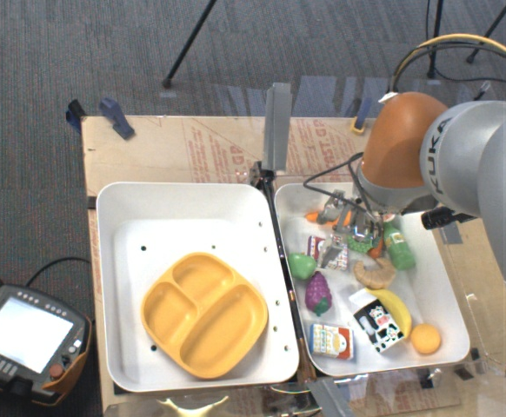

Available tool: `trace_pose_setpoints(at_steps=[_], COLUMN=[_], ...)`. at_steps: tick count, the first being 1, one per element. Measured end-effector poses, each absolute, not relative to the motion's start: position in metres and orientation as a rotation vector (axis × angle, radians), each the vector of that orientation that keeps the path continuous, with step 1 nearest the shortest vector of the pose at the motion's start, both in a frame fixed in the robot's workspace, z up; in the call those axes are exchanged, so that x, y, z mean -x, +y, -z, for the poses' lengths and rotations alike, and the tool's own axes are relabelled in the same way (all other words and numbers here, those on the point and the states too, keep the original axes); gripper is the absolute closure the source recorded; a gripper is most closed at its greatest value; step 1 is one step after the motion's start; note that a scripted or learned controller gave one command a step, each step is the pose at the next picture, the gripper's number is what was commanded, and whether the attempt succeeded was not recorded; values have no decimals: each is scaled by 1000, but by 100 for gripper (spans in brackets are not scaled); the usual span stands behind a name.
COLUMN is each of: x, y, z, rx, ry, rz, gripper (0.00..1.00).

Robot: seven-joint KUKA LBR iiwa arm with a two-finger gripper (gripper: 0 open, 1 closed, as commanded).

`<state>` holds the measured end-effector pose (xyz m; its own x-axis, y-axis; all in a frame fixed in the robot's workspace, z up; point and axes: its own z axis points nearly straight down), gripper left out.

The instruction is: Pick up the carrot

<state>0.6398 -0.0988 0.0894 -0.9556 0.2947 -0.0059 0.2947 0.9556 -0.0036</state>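
Fingers [333, 208] of mine reach down into the right bin [451, 292], near its far edge, and as far as I can make out they stand apart, not closed on anything. My gripper [350, 220] is a tangle of grey metal and cables from this height, so the fingertips themselves are hard to pick out. My orange-banded wrist [401, 150] hangs over the bin's far right corner and covers whatever lies under it.

I see the carrot [312, 218] only in part. A small orange end pokes out just left of my gripper, close to the bin's far wall. A little more orange shows among my gripper's parts, and the middle of the carrot is hidden behind them. From what shows, its long axis runs roughly left to right along the far wall, with the visible end pointing left toward the divider between the bins. I cannot tell which end is the thick one.

Another orange scrap [376, 248] shows to the lower right of my gripper, beside the green bottle [401, 250]; I cannot say what it belongs to.

Nearer the camera lie a green fruit [302, 266], a purple one [318, 294], a banana [398, 307] and an orange ball [425, 339]. The left bin [127, 211] holds a yellow divided plate [205, 314].
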Motion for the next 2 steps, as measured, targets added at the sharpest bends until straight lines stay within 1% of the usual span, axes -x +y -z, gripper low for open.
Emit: trace_pose_setpoints(at_steps=[1,2], x=[-640,-637], y=[-99,-101], z=[-89,-91], rx=[-466,-804], ry=[3101,3028], rz=[8,31], gripper=[0,0])
